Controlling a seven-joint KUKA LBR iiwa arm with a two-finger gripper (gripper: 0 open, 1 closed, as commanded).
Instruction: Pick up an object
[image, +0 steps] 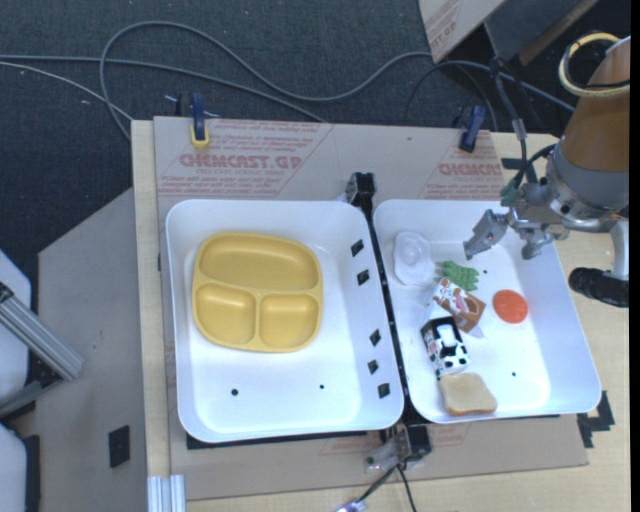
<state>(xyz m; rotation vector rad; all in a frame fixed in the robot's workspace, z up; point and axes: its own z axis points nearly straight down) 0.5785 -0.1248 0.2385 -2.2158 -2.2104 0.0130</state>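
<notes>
The end effector (508, 236) hangs over the far part of the right bin (570, 350), near its back wall; its fingers are spread, with nothing between them. Bare bin floor lies to its right. Just left sit a clear cup (409, 252) and a green toy (461, 273). Nearer the camera lie a red-and-white packet (458, 303), an orange ball (511, 306), a black-and-white cow toy (446, 346) and a bread slice (467, 394). The left bin (190, 380) holds a yellow divided plate (257, 291).
</notes>
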